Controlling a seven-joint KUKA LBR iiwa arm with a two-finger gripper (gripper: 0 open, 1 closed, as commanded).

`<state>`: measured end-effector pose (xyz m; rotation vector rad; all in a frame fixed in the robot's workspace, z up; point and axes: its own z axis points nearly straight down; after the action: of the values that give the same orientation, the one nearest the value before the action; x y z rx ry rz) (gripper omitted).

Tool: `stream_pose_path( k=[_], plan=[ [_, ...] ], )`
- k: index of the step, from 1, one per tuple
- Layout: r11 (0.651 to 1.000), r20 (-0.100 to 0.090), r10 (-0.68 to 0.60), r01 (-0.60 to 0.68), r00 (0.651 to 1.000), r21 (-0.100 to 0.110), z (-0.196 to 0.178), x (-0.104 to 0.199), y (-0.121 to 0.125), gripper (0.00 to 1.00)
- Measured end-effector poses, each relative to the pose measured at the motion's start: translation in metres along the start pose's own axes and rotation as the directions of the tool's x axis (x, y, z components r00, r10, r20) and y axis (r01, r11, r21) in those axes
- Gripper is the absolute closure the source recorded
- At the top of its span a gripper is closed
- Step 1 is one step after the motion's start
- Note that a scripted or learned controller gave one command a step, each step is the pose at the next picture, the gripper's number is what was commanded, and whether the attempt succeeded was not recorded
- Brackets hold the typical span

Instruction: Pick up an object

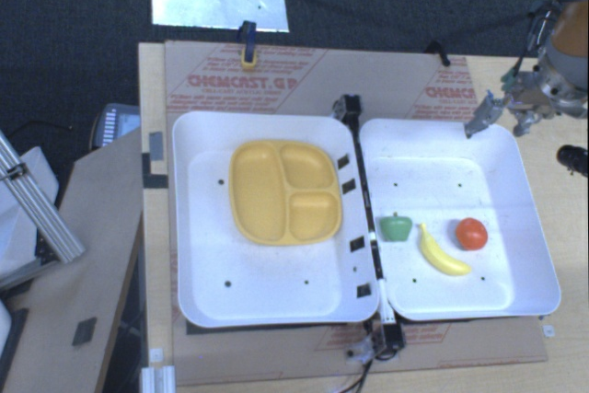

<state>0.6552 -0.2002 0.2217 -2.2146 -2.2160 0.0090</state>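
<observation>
In the right bin (515,189) lie a green pepper (396,227), a yellow banana (442,253) and a red tomato (471,234), grouped toward its front half. My gripper (503,118) hangs over the bin's far right corner, well behind the three pieces. Its two fingers (481,117) are spread apart with nothing between them. The grey arm with its orange band enters at the right edge.
The left bin (198,198) holds a yellow divided plate (283,192). A black clip strip (359,198) runs between the two bins. Cardboard lies under both bins, and a yellow clamp (248,55) sits at its far edge.
</observation>
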Motion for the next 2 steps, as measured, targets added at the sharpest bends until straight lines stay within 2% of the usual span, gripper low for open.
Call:
stream_pose_path(
  k=[1,2],
  plan=[
    [1.0,0.003,-0.003,0.003,1.0,-0.012,-0.008,0.001,0.003,0.0],
    [1.0,0.002,-0.006,0.006,1.0,-0.009,0.052,0.002,0.01,0.0]
  ],
)
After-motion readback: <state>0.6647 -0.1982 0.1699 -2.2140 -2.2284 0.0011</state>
